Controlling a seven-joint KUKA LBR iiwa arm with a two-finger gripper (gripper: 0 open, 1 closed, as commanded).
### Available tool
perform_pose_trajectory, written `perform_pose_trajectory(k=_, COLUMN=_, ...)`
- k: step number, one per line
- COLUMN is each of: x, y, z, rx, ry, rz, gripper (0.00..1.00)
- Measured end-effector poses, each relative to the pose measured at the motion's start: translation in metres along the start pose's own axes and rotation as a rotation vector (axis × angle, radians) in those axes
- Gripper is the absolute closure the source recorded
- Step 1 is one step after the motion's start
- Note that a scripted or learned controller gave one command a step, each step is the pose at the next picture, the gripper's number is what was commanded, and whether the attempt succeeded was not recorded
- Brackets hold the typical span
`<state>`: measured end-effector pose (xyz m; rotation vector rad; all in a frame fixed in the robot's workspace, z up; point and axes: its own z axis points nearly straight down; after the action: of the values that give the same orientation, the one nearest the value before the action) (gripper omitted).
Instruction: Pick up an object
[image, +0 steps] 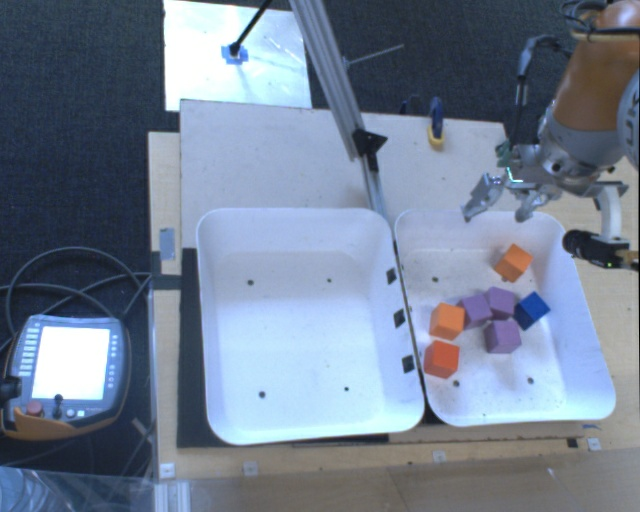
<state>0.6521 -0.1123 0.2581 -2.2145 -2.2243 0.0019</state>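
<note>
We held the gripper (505, 200) above the right bin's (590, 350) far rim, jaws spread and grasping nothing, ready to descend toward the orange cube (513, 262).

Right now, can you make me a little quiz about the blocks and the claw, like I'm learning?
1. True or false: the claw is holding a block.
2. How many orange blocks are in the right bin?
3. Which block sits farthest right? A) blue block B) purple C) orange

Key:
1. False; its open fingers have nothing between them, up by the bin's far edge.
2. Three.
3. A
</note>
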Motion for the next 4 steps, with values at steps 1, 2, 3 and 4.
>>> perform_pose_trajectory(k=1, x=0.0, y=0.001, z=-0.003, rx=-0.004, ry=-0.002, rz=-0.001, gripper=0.0)
perform_pose_trajectory(k=2, x=0.008, y=0.001, z=0.042, rx=0.0, ry=-0.001, rz=-0.001, gripper=0.0)
perform_pose_trajectory(k=3, x=0.012, y=-0.008, z=0.092, rx=0.001, ry=-0.001, rz=0.002, gripper=0.0)
perform_pose_trajectory(k=4, x=0.015, y=-0.005, z=0.135, rx=0.0, ry=-0.001, rz=0.001, gripper=0.0)
